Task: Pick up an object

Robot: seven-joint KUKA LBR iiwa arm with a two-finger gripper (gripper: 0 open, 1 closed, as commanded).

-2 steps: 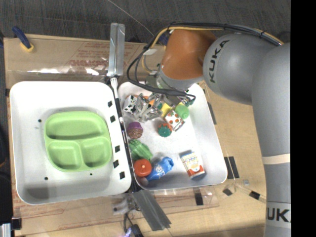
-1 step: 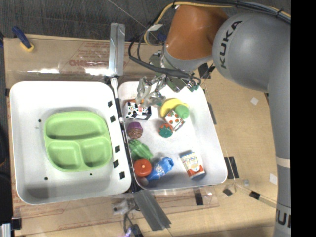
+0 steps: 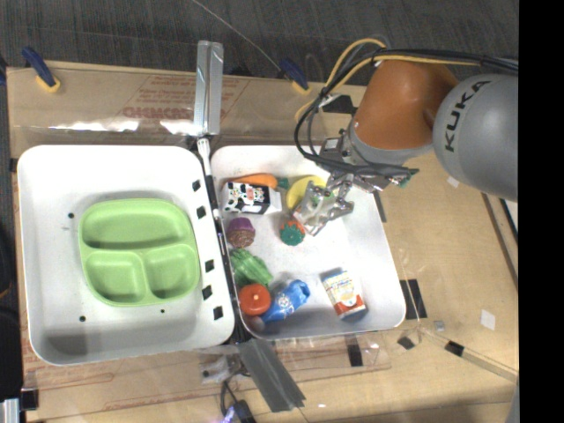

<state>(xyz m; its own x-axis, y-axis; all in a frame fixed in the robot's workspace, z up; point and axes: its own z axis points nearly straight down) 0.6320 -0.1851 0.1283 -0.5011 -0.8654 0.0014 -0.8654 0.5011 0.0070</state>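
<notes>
My gripper [image 3: 319, 208] hangs over the upper middle of the right bin [image 3: 383, 263], below the orange wrist band. Just under it at the lower left lies a small red and green toy fruit [image 3: 293, 232]. A yellow banana [image 3: 302, 186] lies at its upper left, partly covered by the gripper. Other objects in this bin: an orange carrot [image 3: 256, 181], a black and white carton [image 3: 247, 198], a purple ball [image 3: 241, 231], a green toy [image 3: 249, 265], a red tomato [image 3: 255, 299], a blue bottle [image 3: 289, 300] and a white and orange carton [image 3: 342, 292].
The left bin [image 3: 44, 324] holds a green divided plate [image 3: 137, 249]. A raised divider [image 3: 216, 236] separates the two bins. Cables loop from the arm above the right bin's far edge.
</notes>
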